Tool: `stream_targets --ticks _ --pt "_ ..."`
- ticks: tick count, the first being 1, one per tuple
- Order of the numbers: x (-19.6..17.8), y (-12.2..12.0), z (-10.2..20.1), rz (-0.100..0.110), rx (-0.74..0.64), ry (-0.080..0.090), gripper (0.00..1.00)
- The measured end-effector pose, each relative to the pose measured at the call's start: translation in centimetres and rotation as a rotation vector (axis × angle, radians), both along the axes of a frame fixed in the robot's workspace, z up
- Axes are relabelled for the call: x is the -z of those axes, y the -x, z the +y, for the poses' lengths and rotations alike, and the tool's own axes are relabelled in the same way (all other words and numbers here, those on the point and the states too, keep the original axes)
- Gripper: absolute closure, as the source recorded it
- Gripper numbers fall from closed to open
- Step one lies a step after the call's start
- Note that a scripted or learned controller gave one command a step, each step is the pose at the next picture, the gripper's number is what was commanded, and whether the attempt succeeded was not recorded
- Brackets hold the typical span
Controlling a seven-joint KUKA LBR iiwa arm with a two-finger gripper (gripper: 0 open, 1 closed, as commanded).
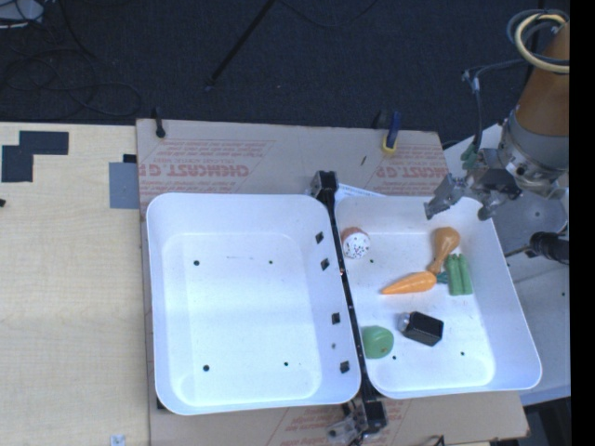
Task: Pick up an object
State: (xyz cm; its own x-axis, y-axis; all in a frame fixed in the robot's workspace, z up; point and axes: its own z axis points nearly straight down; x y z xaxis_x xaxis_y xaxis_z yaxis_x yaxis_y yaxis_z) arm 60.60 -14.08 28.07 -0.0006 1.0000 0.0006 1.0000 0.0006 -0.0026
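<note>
From above, the tool (462, 200) hangs over the right bin's (516, 342) far edge, fingers spread apart, nothing between them. Below it in that bin lie an orange carrot (410, 284), a tan gourd (443, 245), a green piece (458, 275), a black block (423, 328), a green ball (377, 342) and a speckled ball (354, 243).

One fixed camera looks down at a slant on the table (74, 277), taking in both white bins (167, 249) from moderately far.
</note>
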Motion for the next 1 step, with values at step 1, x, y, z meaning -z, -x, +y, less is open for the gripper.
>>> stream_targets --ticks 1 --pt "-0.97 -0.01 -0.05 0.001 -0.001 -0.001 1.00"
